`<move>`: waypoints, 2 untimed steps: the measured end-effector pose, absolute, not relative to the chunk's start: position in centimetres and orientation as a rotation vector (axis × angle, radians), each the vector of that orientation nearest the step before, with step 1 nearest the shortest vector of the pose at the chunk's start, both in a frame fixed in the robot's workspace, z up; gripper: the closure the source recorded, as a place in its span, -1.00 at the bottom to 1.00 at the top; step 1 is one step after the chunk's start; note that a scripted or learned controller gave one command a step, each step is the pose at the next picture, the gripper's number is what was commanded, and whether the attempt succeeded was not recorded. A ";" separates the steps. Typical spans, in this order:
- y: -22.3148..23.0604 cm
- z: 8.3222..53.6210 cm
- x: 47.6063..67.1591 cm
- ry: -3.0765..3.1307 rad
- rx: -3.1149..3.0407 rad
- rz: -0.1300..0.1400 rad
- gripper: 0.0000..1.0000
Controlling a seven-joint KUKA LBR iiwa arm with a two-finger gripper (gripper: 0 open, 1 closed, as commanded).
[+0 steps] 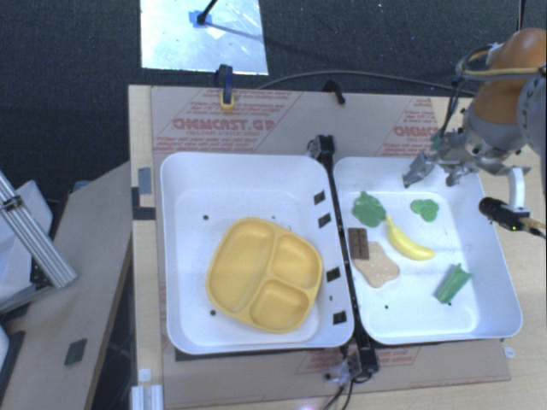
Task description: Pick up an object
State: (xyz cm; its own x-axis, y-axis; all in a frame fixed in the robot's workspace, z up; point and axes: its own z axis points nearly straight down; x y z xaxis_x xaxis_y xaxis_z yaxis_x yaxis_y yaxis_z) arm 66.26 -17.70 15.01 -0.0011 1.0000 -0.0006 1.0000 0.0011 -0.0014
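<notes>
dark carpet floor (68, 58), shiny sheet (202, 24), maybe foil.

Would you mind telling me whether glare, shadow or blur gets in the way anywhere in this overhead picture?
In the camera view, the silvery sheet at the top glares brightly; the white bins look evenly lit with soft shadows; the banana and yellow tray read sharply; the claw is slightly soft at the right bin's far rim.

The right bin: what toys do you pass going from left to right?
Chocolate bar → toast slice → banana → small green leaf → green pepper.
</notes>
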 end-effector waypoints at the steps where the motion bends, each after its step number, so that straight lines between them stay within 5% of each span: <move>1: -17.8 10.8 65.9 -2.223 -2.220 0.001 -1.00; 2: -17.8 12.3 66.1 -2.229 -2.222 -0.005 1.00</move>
